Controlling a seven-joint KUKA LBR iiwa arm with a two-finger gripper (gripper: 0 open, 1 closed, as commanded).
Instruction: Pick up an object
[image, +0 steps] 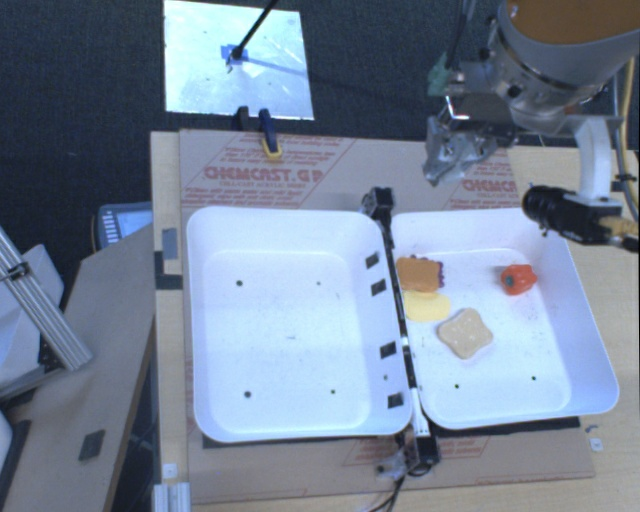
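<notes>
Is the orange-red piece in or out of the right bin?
In. The orange-red piece lies on the right bin floor near its far right corner.

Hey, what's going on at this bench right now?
A robot arm's claw hangs above the far edge of the right bin, holding nothing visible. In that bin lie an orange-red piece, a toast-shaped piece, a yellow piece and an orange block. Nothing has been picked up yet.

Light: we see even, bright overhead light on the 2 white bins (290, 330).
Glare: the foil sheet (238, 58) looks washed out.
Sharpness: our picture is slightly soft and grainy.
</notes>
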